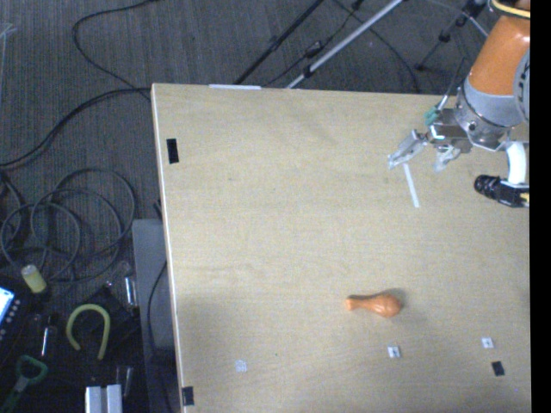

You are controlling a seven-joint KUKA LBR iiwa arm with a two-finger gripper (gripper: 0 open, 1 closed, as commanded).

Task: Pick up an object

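Gripper [425,153] apart, gripping nothing, above pale wooden bench [275,231].
Small orange pear-shaped object [376,305] lies well apart, nearer the front edge.

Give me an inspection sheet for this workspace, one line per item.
Surface: tan board, mostly bare, with small black and white markers near its edges.
Job's things: orange pear-shaped object lying on its side on the board, toward the near edge; thin white stick lying below the pincer.
Clutter: green hook, yellow cap and small tools on the floor to the left.
Pincer: over the board's far right, apart from the orange object, nothing between its fingers.
Cables: black loops on the floor at left; more running along the top.
Surroundings: dark carpet; tripod legs at top.
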